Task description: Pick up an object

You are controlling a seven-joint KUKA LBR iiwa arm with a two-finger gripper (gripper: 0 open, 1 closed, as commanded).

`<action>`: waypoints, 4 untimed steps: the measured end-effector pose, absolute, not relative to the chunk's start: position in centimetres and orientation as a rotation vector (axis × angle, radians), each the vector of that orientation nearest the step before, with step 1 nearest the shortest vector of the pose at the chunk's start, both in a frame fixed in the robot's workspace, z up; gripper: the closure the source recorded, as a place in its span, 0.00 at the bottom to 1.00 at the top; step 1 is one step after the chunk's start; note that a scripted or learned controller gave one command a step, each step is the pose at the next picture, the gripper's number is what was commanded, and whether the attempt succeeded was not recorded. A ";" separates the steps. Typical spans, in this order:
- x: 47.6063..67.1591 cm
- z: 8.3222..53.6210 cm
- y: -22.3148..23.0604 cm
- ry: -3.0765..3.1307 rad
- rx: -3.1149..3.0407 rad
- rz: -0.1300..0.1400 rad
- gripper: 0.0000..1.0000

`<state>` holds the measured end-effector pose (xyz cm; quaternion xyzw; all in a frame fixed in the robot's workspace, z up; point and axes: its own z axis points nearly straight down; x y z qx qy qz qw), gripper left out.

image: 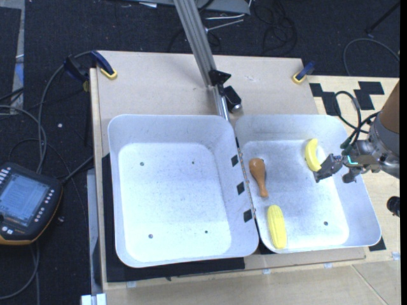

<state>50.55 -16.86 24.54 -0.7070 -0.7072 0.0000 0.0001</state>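
Three objects lie in the right bin (pixel 331 129). A yellow banana (pixel 311 154) rests near its right side. Close to the bin's left wall is a brown drumstick-shaped piece (pixel 259 175). A yellow corn cob (pixel 276 226) sits near the front wall. My gripper (pixel 338 171) hovers over the right part of this bin, just right of and below the banana, with its dark fingers (pixel 325 170) spread and nothing between them.
The left bin (pixel 114 132) stands beside the right one. A slanted metal pole (pixel 198 40) rises behind the bins. A teach pendant (pixel 22 199) lies on the floor at left. Clamps (pixel 102 65) hold the board's back corners.
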 end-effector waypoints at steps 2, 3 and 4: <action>50.8 18.3 -17.0 -2.218 -2.218 0.005 0.00; 50.0 12.2 -17.1 -2.217 -2.218 0.005 0.00; 49.9 9.4 -17.1 -2.220 -2.220 0.002 0.00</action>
